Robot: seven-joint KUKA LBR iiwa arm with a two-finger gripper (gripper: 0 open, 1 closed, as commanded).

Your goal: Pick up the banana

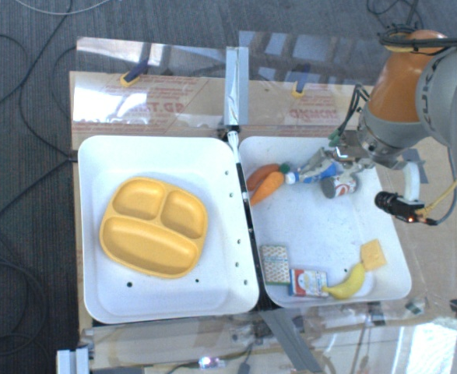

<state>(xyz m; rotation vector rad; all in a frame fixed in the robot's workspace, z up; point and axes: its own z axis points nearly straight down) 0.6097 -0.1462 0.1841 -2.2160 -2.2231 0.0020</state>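
The yellow banana (349,284) lies curved in the near right corner of the right bin (321,224), close to the front wall. My gripper (331,171) hangs over the far part of that bin, well away from the banana. It sits right above a small blue and white object (306,175) and a grey and red can-like thing (342,185). Nothing of the banana is near it.
An orange carrot (265,182) lies at the right bin's far left. A yellow cheese wedge (373,254) sits just above the banana; a red and white carton (309,282) touches its left end, beside a patterned pad (275,263). The left bin holds a yellow divided plate (155,226).
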